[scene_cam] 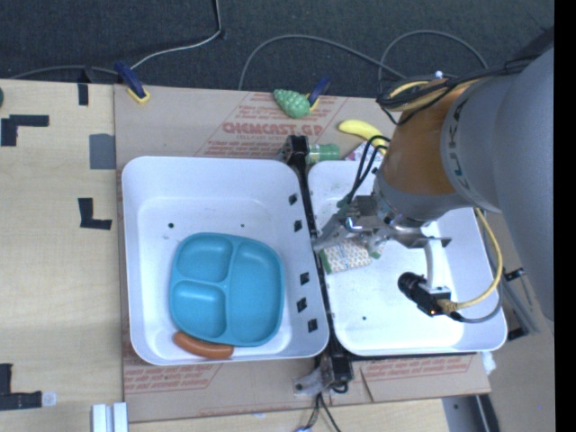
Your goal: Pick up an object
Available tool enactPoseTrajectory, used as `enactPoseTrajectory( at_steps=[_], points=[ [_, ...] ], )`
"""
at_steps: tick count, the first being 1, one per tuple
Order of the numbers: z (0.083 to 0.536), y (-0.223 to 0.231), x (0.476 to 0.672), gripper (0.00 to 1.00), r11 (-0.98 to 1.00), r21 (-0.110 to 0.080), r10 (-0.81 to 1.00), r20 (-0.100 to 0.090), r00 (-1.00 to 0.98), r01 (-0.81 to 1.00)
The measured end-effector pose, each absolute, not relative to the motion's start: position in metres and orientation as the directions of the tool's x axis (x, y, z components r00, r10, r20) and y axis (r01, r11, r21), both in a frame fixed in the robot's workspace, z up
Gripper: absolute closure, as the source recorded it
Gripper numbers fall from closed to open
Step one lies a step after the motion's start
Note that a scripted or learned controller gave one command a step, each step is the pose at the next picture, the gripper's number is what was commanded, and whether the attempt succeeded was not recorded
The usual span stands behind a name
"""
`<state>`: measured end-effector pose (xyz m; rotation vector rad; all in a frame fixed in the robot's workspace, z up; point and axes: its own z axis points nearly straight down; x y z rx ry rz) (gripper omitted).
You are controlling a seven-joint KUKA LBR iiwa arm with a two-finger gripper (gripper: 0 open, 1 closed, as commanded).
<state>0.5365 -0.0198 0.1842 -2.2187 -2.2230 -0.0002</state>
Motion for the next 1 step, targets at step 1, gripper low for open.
enactPoseTrajectory(
  at_steps=[1],
  points=[
    [0.1839,-0.0085,0.5249,1.00,0.001,-0.002,1.000,0.000,-0.001,1.000]
  ],
)
